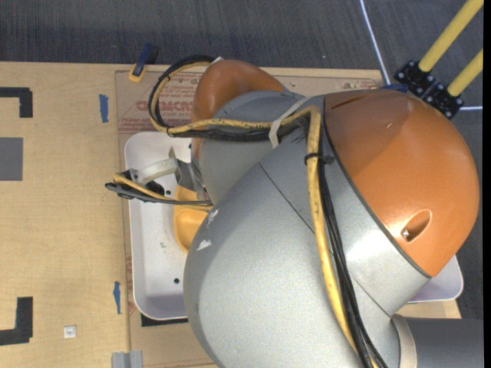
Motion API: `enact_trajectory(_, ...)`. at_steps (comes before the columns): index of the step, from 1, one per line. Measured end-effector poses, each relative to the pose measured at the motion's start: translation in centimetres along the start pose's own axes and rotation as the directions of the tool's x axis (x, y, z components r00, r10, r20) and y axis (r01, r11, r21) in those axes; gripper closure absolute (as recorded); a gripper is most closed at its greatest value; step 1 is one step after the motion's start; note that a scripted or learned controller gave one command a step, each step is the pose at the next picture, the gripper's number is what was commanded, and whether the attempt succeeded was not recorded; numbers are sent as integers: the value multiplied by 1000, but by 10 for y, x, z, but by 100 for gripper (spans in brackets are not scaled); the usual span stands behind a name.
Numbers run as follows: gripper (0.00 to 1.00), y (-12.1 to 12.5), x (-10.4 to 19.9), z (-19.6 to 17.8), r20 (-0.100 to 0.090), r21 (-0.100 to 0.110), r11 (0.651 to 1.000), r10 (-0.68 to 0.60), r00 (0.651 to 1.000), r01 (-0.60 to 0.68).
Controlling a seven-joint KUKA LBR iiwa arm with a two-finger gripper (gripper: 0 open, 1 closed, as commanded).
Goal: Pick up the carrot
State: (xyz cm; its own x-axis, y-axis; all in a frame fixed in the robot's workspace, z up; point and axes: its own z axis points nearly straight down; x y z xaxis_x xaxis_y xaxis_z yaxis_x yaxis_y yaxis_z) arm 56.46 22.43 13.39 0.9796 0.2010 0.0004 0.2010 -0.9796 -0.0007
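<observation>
Grey and orange arm (322, 228) over the left white bin (149, 282), orange object (188, 225), maybe the carrot, beside it, grip state cannot be told

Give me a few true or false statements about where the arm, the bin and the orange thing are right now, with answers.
1. The arm covers much of the right part of the view. True.
2. An orange-yellow object lies in the left bin, partly hidden under the arm. True.
3. The bins rest on a green cloth. False: they rest on brown cardboard.
4. Cables loop above the bin's far edge. True.
5. The orange-yellow object lies out on the cardboard, left of the bin. False: it is inside the bin.
6. The arm is blue all over. False: it is grey with orange parts.
</observation>
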Motion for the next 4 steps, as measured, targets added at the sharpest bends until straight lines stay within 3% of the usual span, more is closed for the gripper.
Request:
enact_trajectory(1,0,-6,-24,28,-20,0,1000,-2,1000,2)
enact_trajectory(2,0,-16,-79,25,-16,-4,1000,-20,1000,20)
enact_trajectory(3,0,33,5,35,6,21,1000,-3,1000,2)
enact_trajectory(4,0,-7,-28,46,-6,1,999,-43,999,43)
